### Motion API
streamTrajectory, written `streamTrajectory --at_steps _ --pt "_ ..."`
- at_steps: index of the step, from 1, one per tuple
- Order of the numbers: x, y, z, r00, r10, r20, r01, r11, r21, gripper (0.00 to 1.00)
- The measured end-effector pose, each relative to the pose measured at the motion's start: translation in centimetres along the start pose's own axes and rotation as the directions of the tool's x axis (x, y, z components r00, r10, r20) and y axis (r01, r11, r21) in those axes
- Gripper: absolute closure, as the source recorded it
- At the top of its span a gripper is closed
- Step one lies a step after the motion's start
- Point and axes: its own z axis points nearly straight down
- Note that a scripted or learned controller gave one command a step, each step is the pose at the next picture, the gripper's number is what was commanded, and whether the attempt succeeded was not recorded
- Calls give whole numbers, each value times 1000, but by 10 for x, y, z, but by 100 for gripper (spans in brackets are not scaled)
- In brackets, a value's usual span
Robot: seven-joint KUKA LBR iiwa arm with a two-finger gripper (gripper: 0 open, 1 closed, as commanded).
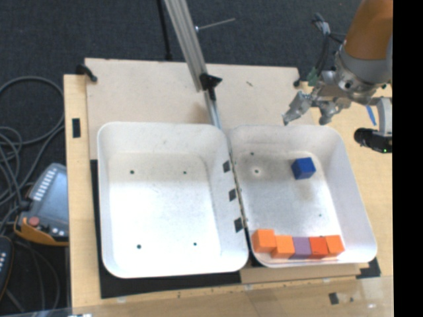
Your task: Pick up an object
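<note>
The wooden bench (152, 84) fills most of the frame, with dark carpet beyond it along the top and left. On it sit two shallow white bins side by side: the left bin (165, 200) across the middle left, the right bin (344, 197) across the middle right, their inner rims touching along a line near the centre.

The arm (370, 32) enters at the upper right, its orange band above a grey wrist. A slanted metal post (188, 35) runs from the top centre down to the bins' meeting point.

The gripper (309, 114) hangs over the far rim of the right bin, upper right of centre — its two fingers are spread apart with nothing between them.

Along the near wall of the right bin lies a row of small blocks (301, 244), four orange and one purple, touching one another. The blue cube (303, 168) sits alone in the upper part of that bin, below the gripper and well apart from the row.

At the left edge, off the bench, lie grey cables (20, 111) and a handheld pendant (46, 200).
</note>
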Motion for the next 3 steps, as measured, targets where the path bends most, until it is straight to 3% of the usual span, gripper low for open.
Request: streamTrajectory --at_steps 1,2,3 --pt "-3 -17 20 1000 6 -1 -6 1000 2 0" --pt "-53 -18 163 1000 4 4 -4 1000 -15 0" --pt "-56 -17 153 1000 9 6 -9 1000 -19 100"
